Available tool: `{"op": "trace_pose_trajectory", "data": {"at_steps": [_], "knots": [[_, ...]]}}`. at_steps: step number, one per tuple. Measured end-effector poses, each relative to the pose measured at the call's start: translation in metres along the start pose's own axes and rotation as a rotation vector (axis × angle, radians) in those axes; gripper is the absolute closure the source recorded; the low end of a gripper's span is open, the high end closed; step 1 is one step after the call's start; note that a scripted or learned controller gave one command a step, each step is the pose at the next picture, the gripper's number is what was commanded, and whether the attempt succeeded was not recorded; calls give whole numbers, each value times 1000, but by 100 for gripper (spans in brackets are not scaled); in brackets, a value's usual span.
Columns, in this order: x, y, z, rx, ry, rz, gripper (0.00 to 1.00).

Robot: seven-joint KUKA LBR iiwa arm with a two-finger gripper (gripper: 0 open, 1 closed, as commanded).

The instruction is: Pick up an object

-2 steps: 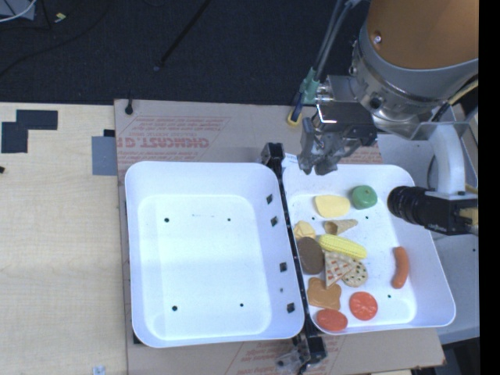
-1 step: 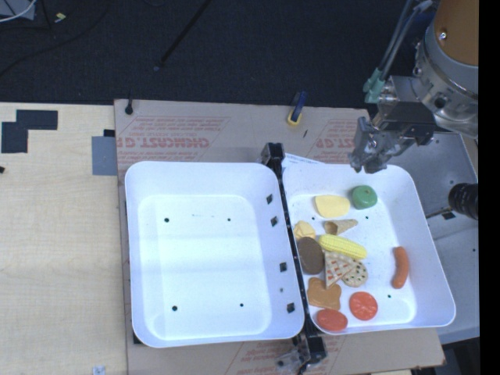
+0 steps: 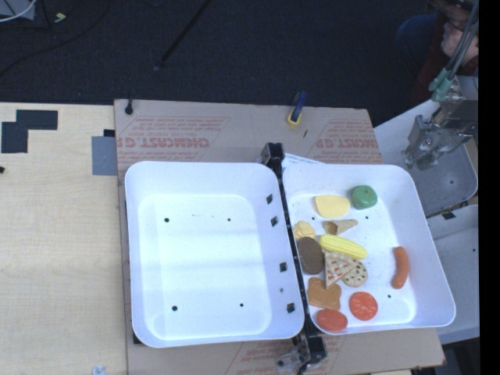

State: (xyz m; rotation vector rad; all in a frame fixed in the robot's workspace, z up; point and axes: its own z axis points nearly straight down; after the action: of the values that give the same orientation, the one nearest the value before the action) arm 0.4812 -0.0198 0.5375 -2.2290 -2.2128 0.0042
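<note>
The right bin (image 3: 426, 233) holds several toy foods. A green round piece (image 3: 362, 197) and a pale yellow piece (image 3: 332, 205) lie near its far side. A yellow corn cob (image 3: 342, 246) lies in the middle beside a brown oval (image 3: 311, 255). An orange-red sausage (image 3: 400, 267) lies apart by the right wall. Near the front are a round cookie (image 3: 355, 273), a tan biscuit shape (image 3: 323, 294) and two red slices (image 3: 362, 305) (image 3: 332, 319).
The left bin (image 3: 148, 209) adjoins the right one along a black divider (image 3: 285, 241). A grey metal mount (image 3: 433, 135) stands on a grey plate past the right bin's far right corner. A blue-yellow clip (image 3: 296, 109) sits on the cardboard behind the bins.
</note>
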Motion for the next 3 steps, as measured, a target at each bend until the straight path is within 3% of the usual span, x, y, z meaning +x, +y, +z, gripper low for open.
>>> {"op": "trace_pose_trajectory", "data": {"at_steps": [1,2,3], "knots": [[-53,11,0,0,0,-3,100],[-150,-5,0,-1,-1,2,100],[-195,32,1,-1,0,-6,100]]}}
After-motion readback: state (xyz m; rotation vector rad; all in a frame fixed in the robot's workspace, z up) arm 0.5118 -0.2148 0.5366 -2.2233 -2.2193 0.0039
